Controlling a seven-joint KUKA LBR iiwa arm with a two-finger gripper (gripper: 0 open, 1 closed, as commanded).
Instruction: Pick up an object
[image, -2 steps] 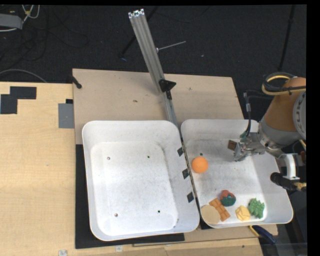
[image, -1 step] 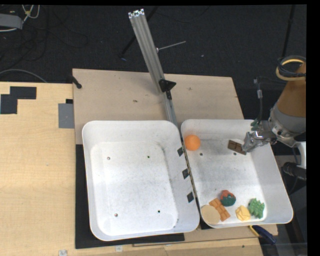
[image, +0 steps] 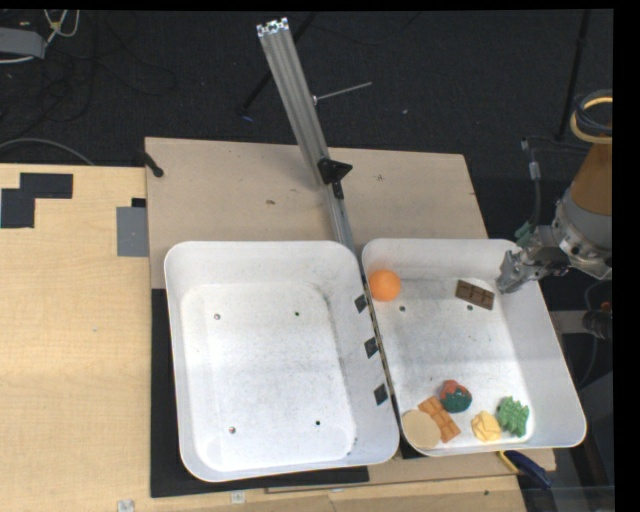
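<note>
Two white bins sit side by side on the bench, and the right bin (image: 560, 380) serves as the landmark. At its far right corner, over the rim, hangs the gripper (image: 513, 272), a small grey cluster at the end of the arm (image: 590, 190), whose upper part runs off the right edge. Whether it is spread or pressed together cannot be told at this size, and nothing can be made out in its grip. Just inside that corner, near the gripper but apart from it, lies a brown chocolate-bar piece (image: 475, 293). An orange ball (image: 383, 285) rests at the far left corner of the right bin. Along its near edge cluster a tan round cookie (image: 421, 429), an orange pretzel-like piece (image: 440, 415), a red-and-green item (image: 456, 396) too small to name, a yellow piece (image: 486, 427) and a green leafy piece (image: 514, 415). The left bin (image: 190, 270) adjoins the right bin's left side
</note>
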